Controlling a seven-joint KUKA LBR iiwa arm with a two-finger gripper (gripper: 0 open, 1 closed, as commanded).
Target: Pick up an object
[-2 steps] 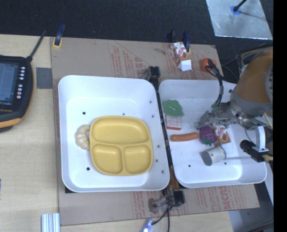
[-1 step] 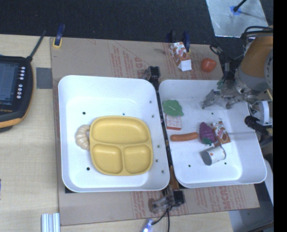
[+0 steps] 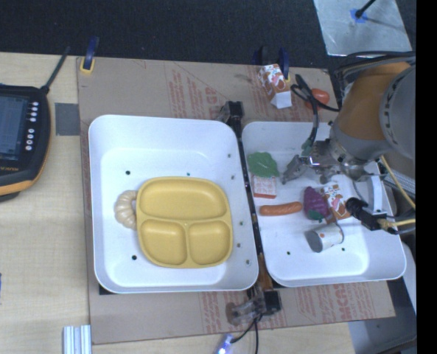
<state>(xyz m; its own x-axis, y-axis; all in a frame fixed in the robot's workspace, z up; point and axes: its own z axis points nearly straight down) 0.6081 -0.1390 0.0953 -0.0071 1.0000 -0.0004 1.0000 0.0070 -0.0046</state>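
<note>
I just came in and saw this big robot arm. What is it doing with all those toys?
The robot arm is trying to pick up a toy. Its gripper hangs over the right bin, near a green toy, with nothing between its fingers. A hot dog, a purple toy and a small cup lie in that bin too. The left bin holds a yellow tray with a tan toy beside it.

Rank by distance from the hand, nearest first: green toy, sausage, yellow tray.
From the hand:
1. green toy, just left of it in the right bin.
2. sausage, below-left, same bin.
3. yellow tray, over in the left bin.
</note>
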